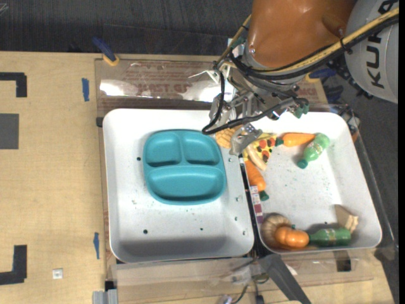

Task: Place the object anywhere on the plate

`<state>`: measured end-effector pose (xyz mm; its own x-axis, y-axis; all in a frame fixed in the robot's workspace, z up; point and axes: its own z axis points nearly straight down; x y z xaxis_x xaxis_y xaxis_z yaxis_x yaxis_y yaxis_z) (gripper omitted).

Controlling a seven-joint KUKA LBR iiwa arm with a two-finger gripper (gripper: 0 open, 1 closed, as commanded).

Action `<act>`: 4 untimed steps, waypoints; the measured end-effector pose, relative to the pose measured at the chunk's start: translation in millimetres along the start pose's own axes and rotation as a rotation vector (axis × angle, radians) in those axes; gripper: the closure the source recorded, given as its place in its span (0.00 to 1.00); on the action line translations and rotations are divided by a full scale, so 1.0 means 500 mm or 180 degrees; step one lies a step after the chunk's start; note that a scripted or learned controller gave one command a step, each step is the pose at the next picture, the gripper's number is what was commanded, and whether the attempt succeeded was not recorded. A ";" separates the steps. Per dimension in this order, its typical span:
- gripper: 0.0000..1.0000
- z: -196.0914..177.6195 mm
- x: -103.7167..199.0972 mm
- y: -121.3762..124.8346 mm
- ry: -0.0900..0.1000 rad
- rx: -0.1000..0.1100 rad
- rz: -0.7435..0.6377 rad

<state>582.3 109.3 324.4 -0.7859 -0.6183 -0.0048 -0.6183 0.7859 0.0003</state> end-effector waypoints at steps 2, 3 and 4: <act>1.00 -0.178 -0.011 0.178 -0.0035 0.0017 -0.0528; 1.00 -0.119 0.076 0.134 0.0000 0.0003 -0.1874; 0.00 -0.120 0.075 0.135 -0.0003 0.0003 -0.1876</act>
